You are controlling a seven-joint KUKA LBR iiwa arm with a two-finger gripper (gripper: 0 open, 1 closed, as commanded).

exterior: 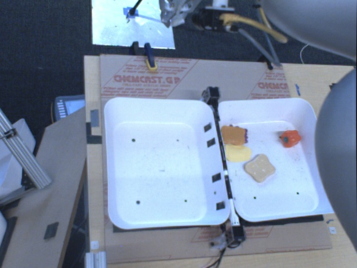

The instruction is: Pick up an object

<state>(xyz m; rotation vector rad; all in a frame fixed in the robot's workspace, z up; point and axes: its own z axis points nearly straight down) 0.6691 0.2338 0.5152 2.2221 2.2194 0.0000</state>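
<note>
White plastic makes up the two shallow bins that sit side by side on the wooden surface (67,166), which is lined with a printed cardboard sheet (167,78). The left bin (114,205) fills the middle of the frame; the right bin (304,111) lies centre right and carries all the loose things.

Against the right bin's left wall, near its upper corner, lies an orange and tan block with a purple edge (234,135), its long axis running roughly left to right across the frame. Just below it and touching it is a flat pale yellow piece (239,154), also wider than tall. Lower right of that lies a tan toast-shaped slice (259,168), turned so its corners point diagonally. Well apart, toward the bin's upper right, sits a small orange-red object (289,139) with a dark spot on its left side.

The grey arm (340,166) bulks along the right edge and across the upper right corner. The hand (177,7) hangs at the top centre of the frame, above a silvery sheet (120,18) beyond the surface, far from the bins. Its metal fingers look spread and nothing is between them.
</note>
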